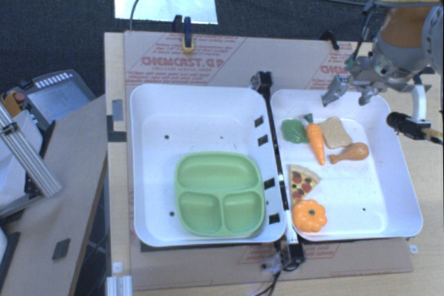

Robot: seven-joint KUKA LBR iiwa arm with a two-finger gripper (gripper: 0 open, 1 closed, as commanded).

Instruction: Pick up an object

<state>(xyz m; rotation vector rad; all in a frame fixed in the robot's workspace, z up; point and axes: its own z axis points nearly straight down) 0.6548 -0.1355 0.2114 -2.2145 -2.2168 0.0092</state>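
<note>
Gripper [350,89] fingers hang spread apart with nothing between them, above the far rim of the right bin [402,180], near its far left corner. One finger [334,91] points down toward the bin's back wall, and the other sits a little to its right. The arm [409,24] behind it is grey with an orange band and reaches in from the right edge of the picture.

Below the gripper and nearer the camera, the toy foods lie on the floor of the right bin. Closest to the gripper is a carrot [316,141], lying lengthwise with its green top toward the gripper. A green leafy piece [294,131] lies just left of the carrot, and a slice of bread [336,132] lies just right of it, touching or almost touching it. A chicken drumstick [350,152] lies just below the bread. Farther from the gripper, toward the near side, a pizza slice [303,181] lies by the bin's left wall, and a small orange pumpkin [309,215] sits beyond that, near the front left corner.

Well to the gripper's left, the left bin [159,121] holds a green divided plate [219,193] in its near right part. Both bins rest on the surface [114,80], with cardboard [229,55] under them.
</note>
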